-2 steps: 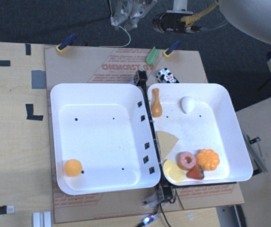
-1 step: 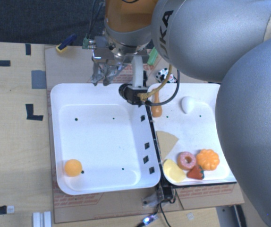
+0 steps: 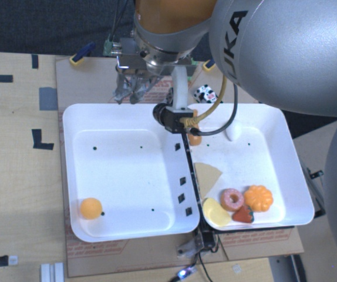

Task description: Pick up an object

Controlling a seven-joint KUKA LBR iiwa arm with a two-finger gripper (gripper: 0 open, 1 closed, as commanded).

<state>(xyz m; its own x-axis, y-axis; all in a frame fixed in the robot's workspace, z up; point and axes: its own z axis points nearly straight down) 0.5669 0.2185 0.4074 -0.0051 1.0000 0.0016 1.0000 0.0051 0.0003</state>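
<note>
Claw (image 3: 128, 93), its state impossible to tell, hangs above the left white plastic bin (image 3: 74, 157)'s far rim, well apart from the small orange ball (image 3: 91, 208).

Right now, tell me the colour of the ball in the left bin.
Orange. The ball lies near the left bin's front left corner in the camera view.

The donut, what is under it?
The pink donut lies in the right bin, overlapping the yellow piece and touching the little orange pumpkin and strawberry. Anything directly beneath it is covered, so I cannot tell.
</note>
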